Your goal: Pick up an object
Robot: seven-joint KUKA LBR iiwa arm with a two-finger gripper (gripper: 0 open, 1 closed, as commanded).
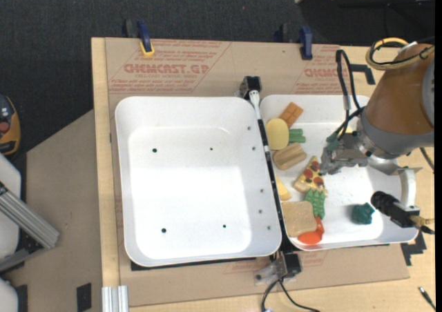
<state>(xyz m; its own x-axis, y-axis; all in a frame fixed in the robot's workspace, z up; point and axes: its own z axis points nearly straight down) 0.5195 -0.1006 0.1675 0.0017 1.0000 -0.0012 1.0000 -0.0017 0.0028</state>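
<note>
Where the tool (331,160) hovers, toy foods (298,181) crowd (right bin (345,105)).

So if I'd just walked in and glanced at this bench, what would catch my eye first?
Probably the big grey and orange robot arm leaning in from the right, its gripper low over the right bin. That bin holds a bright jumble of toy food: a yellow piece, a pizza slice, a slice of bread and a dark green lump. Beside it sits the left bin, wide and white.
</note>
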